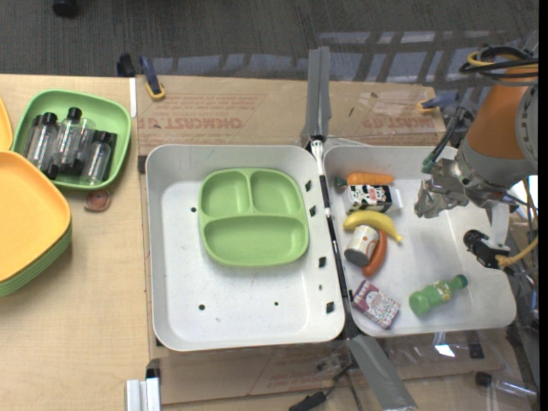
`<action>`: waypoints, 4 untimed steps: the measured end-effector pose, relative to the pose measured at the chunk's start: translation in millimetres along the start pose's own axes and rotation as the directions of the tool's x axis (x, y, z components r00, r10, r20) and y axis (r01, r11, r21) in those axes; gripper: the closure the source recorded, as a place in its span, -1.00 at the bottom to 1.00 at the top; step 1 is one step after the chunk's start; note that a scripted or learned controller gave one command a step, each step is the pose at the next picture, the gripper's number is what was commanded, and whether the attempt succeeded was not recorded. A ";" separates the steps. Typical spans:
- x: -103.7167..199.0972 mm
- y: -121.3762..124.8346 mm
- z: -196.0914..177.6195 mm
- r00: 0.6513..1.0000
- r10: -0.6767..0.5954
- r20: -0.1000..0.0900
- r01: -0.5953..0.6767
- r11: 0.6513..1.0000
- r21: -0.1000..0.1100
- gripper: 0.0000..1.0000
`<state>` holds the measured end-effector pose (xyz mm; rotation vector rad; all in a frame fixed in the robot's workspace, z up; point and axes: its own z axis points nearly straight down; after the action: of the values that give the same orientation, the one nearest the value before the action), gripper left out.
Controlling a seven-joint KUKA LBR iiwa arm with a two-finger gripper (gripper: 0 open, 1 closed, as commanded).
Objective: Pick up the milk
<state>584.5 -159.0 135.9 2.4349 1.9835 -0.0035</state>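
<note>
The milk [370,197] is a small white carton with black cow patches. It lies on its side in the far left part of the right bin [479,315], just below an orange carrot [370,178] and above a banana [373,223]. My gripper [432,202] hangs over the same bin's far right part, about a carton's length to the right of the milk and apart from it. Nothing shows in the gripper.
The right bin also holds a small can [360,245] lying on a red sausage [378,255], a pink packet [377,305] and a green bottle [437,295]. The left bin [171,315] holds a green divided plate [253,216]. On the bench at left stand a green tray of vials [73,139] and stacked yellow plates [30,229].
</note>
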 end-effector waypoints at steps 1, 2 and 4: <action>-41.4 8.6 -26.0 0.835 -0.550 0.001 0.550 0.835 -0.003 1.00; 20.1 44.7 43.1 0.711 -0.703 0.001 0.703 0.711 -0.004 1.00; 27.0 48.3 44.1 0.757 -0.654 -0.002 0.654 0.757 -0.002 1.00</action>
<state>637.2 -142.4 91.7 1.5907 2.7091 0.0003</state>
